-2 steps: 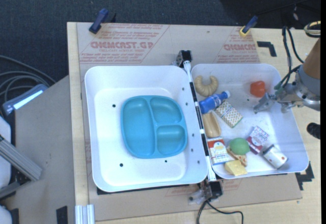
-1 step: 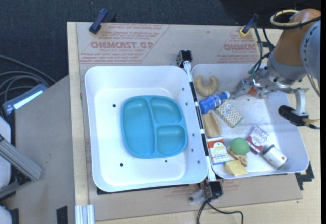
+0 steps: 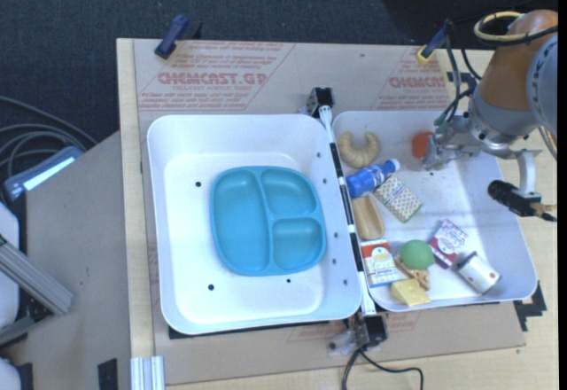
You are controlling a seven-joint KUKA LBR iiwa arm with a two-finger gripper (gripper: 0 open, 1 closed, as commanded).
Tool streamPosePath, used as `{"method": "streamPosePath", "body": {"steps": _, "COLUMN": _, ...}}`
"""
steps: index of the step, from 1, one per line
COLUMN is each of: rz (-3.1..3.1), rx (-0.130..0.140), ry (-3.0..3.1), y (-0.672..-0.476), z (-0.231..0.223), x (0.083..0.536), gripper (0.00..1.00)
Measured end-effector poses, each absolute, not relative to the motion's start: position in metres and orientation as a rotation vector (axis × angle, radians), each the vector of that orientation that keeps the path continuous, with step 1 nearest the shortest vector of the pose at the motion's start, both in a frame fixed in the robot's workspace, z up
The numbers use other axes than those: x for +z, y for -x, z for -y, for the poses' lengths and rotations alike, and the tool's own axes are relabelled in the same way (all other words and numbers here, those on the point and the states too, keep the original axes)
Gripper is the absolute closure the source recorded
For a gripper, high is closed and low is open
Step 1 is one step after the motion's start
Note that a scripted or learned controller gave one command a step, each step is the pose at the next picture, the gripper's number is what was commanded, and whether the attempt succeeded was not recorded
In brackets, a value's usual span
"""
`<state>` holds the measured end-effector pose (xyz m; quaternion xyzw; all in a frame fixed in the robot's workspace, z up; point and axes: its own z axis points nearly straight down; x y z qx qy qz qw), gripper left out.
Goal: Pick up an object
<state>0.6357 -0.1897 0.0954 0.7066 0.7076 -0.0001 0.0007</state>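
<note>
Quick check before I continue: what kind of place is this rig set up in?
Most likely a robotics lab workcell, not a home. Two white bins sit clamped on a paper-masked sheet, one holding a blue divided plate, the other toy food like a croissant. Loose cables lie over dark carpet beside the bench.

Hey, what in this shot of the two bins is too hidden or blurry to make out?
- Gripper: the wrist hides its fingers, so open or shut is unclear.
- Orange object: partly behind the gripper; contact unclear.
- Arm: cut off by the right edge.
- Small packet: label too small to read.
</note>
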Motion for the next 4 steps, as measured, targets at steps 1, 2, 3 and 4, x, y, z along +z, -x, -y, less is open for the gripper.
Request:
{"method": "streamPosePath", "body": {"steps": 1, "rz": -2.222, "rx": 0.000, "ry": -2.219, "y": -0.636, "z": 0.190, "x": 0.095, "gripper": 0.00}}
{"method": "streamPosePath", "body": {"steps": 2, "rz": -2.223, "rx": 0.003, "ry": -2.219, "y": -0.667, "z": 0.097, "x": 0.085, "gripper": 0.00}}
{"method": "streamPosePath", "body": {"steps": 3, "rz": -2.222, "rx": 0.001, "ry": -2.218, "y": -0.667, "z": 0.098, "x": 0.095, "gripper": 1.00}}
{"method": "streamPosePath", "body": {"steps": 4, "rz": -2.223, "rx": 0.006, "ry": -2.217, "y": -0.658, "z": 0.037, "x": 0.187, "gripper": 1.00}}
